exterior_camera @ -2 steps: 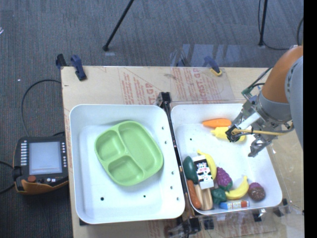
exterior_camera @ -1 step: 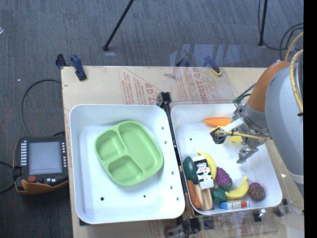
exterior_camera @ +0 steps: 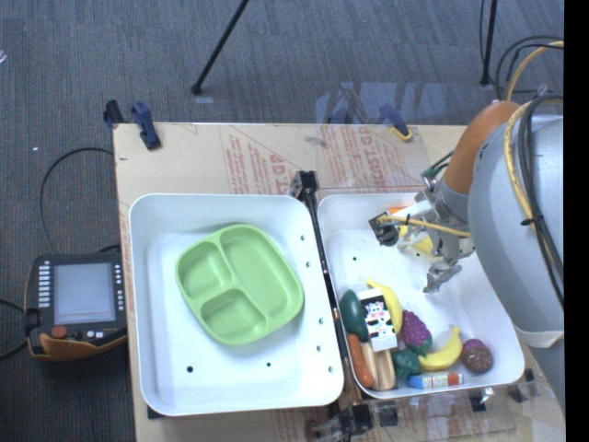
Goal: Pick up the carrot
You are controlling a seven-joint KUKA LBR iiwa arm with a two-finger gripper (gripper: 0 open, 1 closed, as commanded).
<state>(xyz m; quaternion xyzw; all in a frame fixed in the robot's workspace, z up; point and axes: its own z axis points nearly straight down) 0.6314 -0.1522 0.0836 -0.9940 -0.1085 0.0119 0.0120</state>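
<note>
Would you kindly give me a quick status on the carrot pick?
Pincer over right bin's far half. Carrot untouched, near-left corner. Milk carton and hotdog bun crowd it.

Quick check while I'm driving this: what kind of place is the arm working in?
Most likely a robotics lab test bench, not a kitchen. A plywood bench top bears two white bins, the right one with toy food such as the carrot; a teach pendant lies on the carpet beside it.

carrot (exterior_camera: 361, 361) in right bin (exterior_camera: 350, 212) | green plate (exterior_camera: 239, 284) in left bin (exterior_camera: 147, 247)
</note>
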